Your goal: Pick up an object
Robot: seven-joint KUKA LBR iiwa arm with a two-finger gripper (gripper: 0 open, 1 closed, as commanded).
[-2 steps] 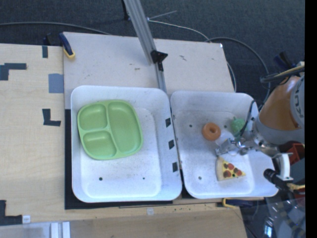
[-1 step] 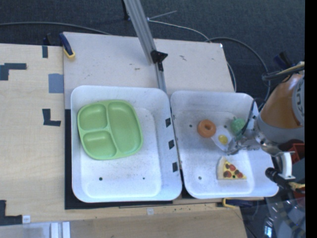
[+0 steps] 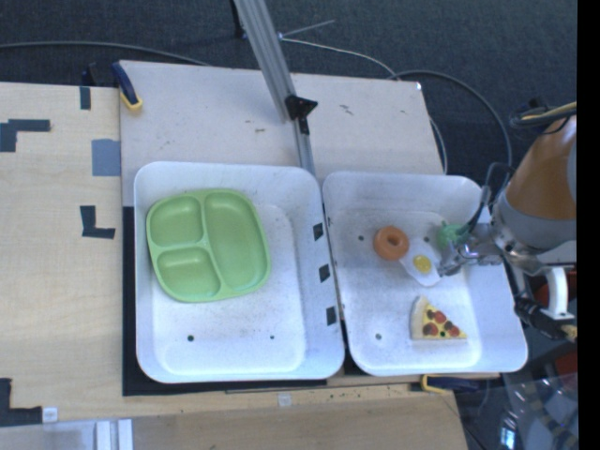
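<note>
no readable text, no labels, no brands, no numbers, no signs on anything here

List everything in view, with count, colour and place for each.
Bins: two, white, side by side on the bench.
Divided plate: one, light green, three compartments, in the left bin.
Doughnut: one, orange-brown, upper middle of the right bin.
Fried egg: one, white with yellow yolk, just right of the doughnut, at the gripper.
Pizza slice: one, yellow with red spots, lower right bin.
Clamp: one, blue and yellow, bench's upper left corner.
Metal pole: one, grey, slanting over the bench top.
Arm: one, grey and orange, right edge.
Gripper: one, over the right bin beside the egg.
</note>
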